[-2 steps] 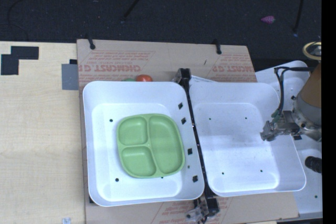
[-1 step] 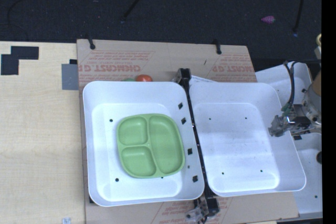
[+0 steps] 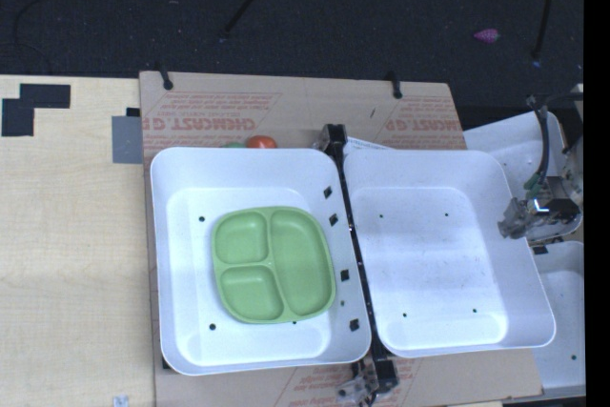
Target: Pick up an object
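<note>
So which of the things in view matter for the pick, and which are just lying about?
Job:
- green divided plate in the left bin
- gripper at the right bin's right rim

Lying about:
- orange-red object behind the left bin
- small purple object on the dark floor

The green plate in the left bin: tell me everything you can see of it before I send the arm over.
The green plate is a pale green divided dish, rounded-rectangular, with three compartments: two smaller ones on the camera's left and one long one on the right, split by raised ridges. It looks like smooth moulded plastic. It lies flat and right side up on the floor of the left bin, roughly centred and turned slightly askew to the walls. Nothing lies in it. The gripper is far off, at the right bin's right rim.
</note>
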{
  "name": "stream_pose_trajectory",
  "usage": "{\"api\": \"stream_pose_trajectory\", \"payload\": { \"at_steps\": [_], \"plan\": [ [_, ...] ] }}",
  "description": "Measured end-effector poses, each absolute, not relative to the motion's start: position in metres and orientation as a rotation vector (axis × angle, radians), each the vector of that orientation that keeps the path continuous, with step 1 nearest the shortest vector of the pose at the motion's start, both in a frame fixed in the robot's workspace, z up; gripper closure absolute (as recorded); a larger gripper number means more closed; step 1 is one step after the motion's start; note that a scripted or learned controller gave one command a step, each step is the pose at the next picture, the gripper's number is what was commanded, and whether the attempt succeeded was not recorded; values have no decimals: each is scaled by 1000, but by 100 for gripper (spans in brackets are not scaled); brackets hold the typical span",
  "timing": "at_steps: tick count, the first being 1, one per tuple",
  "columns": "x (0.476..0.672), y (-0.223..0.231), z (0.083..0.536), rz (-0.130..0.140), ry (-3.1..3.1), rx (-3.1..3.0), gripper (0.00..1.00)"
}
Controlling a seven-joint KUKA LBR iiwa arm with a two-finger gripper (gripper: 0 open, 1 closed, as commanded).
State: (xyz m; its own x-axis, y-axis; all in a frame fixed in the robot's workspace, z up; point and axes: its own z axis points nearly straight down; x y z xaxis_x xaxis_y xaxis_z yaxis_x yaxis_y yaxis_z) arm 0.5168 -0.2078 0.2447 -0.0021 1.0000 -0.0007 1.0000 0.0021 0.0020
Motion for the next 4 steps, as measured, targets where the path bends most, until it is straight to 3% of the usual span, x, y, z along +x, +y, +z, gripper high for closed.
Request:
{"api": "stream_pose_trajectory", "payload": {
  "at_steps": [1, 4],
  "plan": [
    [522, -154, 238, -1, 2230, 2219, 100],
    [500, -20, 240, -2, 2230, 2220, 100]
  ]
}}
